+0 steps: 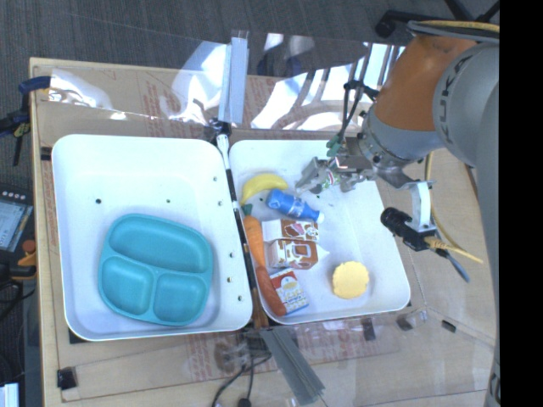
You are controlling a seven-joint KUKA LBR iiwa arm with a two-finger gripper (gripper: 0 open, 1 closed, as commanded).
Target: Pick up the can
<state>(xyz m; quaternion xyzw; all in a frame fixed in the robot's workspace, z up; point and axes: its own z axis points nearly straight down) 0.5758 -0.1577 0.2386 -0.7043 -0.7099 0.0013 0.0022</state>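
The can [292, 203] is blue and lies on its side in the right bin [386, 265], just below a yellow banana [264, 184]. My gripper [327, 179] hovers over the back of the right bin, just up and right of the can's right end. It is open, and nothing sits between its fingers. The grey arm with its orange band [424, 75] comes in from the upper right.
An orange carrot [257, 265] lies along the right bin's left wall. Two small cartons [293, 253] [288, 292] and a yellow round piece [350, 279] lie in front of the can. The left bin [76, 168] holds a teal divided plate [155, 268].
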